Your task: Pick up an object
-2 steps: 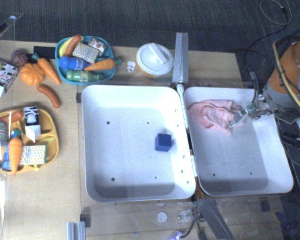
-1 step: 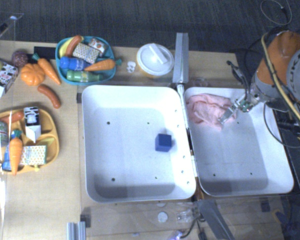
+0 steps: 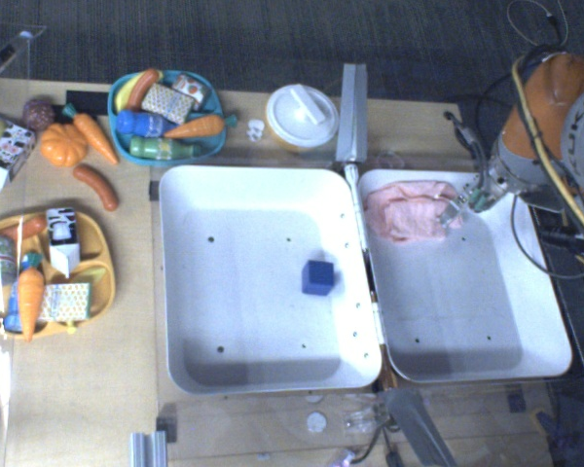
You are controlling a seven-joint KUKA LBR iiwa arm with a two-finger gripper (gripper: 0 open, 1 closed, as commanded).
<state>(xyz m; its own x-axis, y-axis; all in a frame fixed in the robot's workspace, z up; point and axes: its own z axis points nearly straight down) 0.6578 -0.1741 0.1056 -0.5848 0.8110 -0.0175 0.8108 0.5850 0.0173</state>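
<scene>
We see two things in the bins that could be picked. The first is a pink crumpled cloth (image 3: 407, 211), which lies in the upper left corner of the right bin (image 3: 487, 348), close to the wall that this bin shares with its neighbour. The second is a small blue cube (image 3: 318, 276), which sits alone on the floor of the left bin (image 3: 224, 261), a little right of its middle and well apart from the cloth.

The gripper (image 3: 459, 208) is low over the right bin, at the right edge of the pink cloth, and it seems to touch the cloth there or to be just beside it. The gripper is small and partly blurred in our view, so we cannot tell how it is set, and we cannot say that it holds the cloth. Behind it the arm (image 3: 555, 115), grey with its orange band, comes in from the right, with yellow and black cables around it.

Outside the bins, on the wooden bench (image 3: 127, 397), we see a white round lid (image 3: 303, 115) just above the left bin. Further left there is a blue bowl (image 3: 165, 117) full of toy food, and a yellow tray (image 3: 49, 272) with more toy food on the far left. Between them lie a small orange pumpkin (image 3: 62, 146), a carrot (image 3: 99, 138) and a sausage (image 3: 96, 187), loose on the bench.
</scene>
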